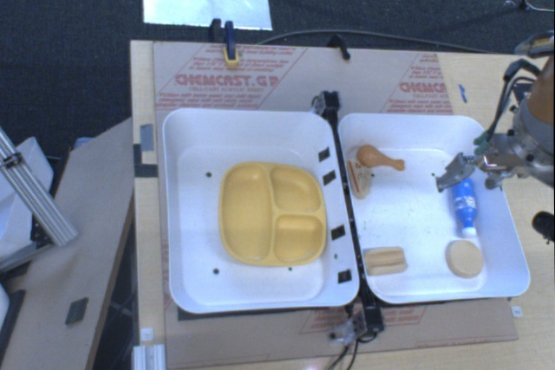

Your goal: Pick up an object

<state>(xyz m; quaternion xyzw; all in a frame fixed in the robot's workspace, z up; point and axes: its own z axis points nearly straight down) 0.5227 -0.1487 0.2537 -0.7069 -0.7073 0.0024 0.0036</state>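
In the right bin (408, 225) a blue bottle (464, 205) with a white cap lies near the right wall. My gripper (474, 174) hangs over the bottle's far end, open, one grey finger (452, 173) to the bottle's left and the other to its right. The bottle rests on the bin floor and I cannot see the fingers touching it. Also in this bin are a tan toy drumstick (379, 158), a small tan and white item (359, 179) by the divider, a hot dog bun (384, 260) and a round beige cookie (464, 258).
The left bin (195, 186) holds a yellow divided plate (272, 212). Black clips run along the wall between the two bins (336, 204). The arm's wrist and cables (529, 113) stand over the right bin's right rim.
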